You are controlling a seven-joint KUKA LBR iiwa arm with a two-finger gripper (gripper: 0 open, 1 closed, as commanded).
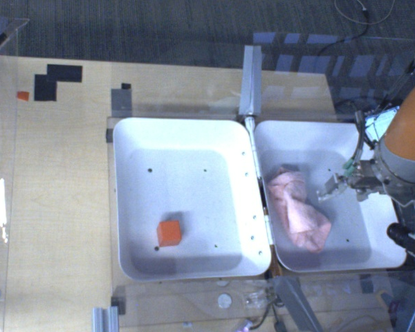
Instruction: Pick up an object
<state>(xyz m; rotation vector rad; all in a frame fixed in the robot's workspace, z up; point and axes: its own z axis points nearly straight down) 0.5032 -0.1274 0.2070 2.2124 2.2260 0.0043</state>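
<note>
An orange block (169, 233) lies in the left bin (131, 144), near its front left. A crumpled pink cloth (297, 209) rests in the right bin (311, 133), against its left wall. My gripper (332, 186) hangs over the right bin, just right of the cloth, its metal fingers pointing left toward it. Nothing is visibly between the fingers.
A metal divider post (250, 81) stands behind the seam between the bins. Black markers (55, 80) and a small orange tag (23, 96) lie on the wooden bench at the far left. Cables and arm hardware crowd the right edge.
</note>
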